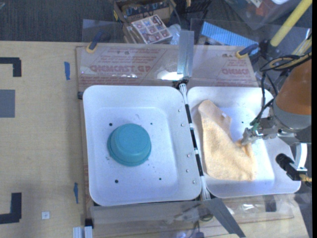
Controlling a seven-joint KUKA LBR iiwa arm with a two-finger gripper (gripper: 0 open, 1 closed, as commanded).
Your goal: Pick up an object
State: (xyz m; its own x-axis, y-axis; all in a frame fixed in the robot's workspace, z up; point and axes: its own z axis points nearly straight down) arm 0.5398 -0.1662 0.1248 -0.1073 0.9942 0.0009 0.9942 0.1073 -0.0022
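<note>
While the claw (pixel 246 139) presses at the yellow cloth (pixel 224 145), right of frame, grip unclear, lifting should follow.

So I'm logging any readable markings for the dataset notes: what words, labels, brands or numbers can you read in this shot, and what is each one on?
"CHEMCAST GP" (roughly; letters faint and glare-washed): on the protective film of the clear sheet behind the left bin.
Similar print on the sheet behind the right bin: too blurred to read.
Printed card or box on the floor beyond the bench: pictures and text too small to read.
</note>
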